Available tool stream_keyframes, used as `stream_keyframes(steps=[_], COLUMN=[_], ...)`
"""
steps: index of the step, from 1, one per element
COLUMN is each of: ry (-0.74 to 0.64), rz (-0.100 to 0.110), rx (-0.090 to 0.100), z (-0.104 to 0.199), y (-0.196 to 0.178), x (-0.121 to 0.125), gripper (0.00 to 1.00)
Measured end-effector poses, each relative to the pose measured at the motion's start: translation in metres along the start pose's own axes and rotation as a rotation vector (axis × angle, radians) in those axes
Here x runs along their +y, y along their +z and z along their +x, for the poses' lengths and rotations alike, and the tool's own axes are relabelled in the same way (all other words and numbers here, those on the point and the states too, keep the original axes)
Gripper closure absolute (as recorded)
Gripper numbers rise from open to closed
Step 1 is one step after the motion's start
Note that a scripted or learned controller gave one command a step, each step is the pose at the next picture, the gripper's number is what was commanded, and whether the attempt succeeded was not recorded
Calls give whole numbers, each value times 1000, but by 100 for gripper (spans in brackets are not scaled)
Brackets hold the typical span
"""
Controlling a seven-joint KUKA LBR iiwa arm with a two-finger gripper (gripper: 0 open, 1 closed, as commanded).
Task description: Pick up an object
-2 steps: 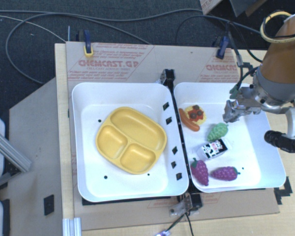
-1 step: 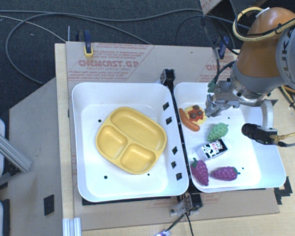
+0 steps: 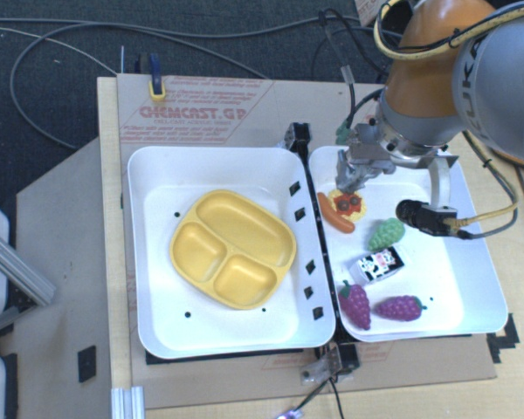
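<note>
Hand (image 3: 350, 185) is over the right bin (image 3: 487, 279), at its far-left corner, close to the divider between the two bins. Can't tell how far open it is, and can't tell whether it has hold of anything; nothing visibly gripped

Pickable stuff is all in the right bin:
- yellow-and-red toy (image 3: 348, 204) directly below the hand tip, touching or nearly so, can't tell which
- orange sausage-shaped piece (image 3: 334, 217) right against that toy's left side, lying at a slant
- green lumpy toy (image 3: 387, 233) mid-bin, just right of those two and apart from them
- black-and-white carton (image 3: 380, 264) lying flat, tilted, just below the green one
- two purple grape bunches along the near edge: left bunch (image 3: 355, 307) by the divider, right bunch (image 3: 400, 308) just beside it; can't tell if they touch

Left bin (image 3: 141, 234) holds a yellow divided plate (image 3: 234, 249), three compartments, sitting flat and rotated, roughly centred

Both bins sit on a brown board (image 3: 201, 112) with red print, on the desk. Blue-and-yellow clamp (image 3: 157, 80) on the board's far edge. Arm's orange band (image 3: 428, 55) is above the right bin's far side
</note>
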State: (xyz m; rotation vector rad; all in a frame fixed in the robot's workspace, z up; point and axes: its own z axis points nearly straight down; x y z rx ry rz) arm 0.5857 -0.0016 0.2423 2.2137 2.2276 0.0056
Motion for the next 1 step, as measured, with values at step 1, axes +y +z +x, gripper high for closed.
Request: stream_keyframes(steps=[1], ry=[1], rz=[2], rx=[0], z=[49], y=[16], x=[24], gripper=[100])
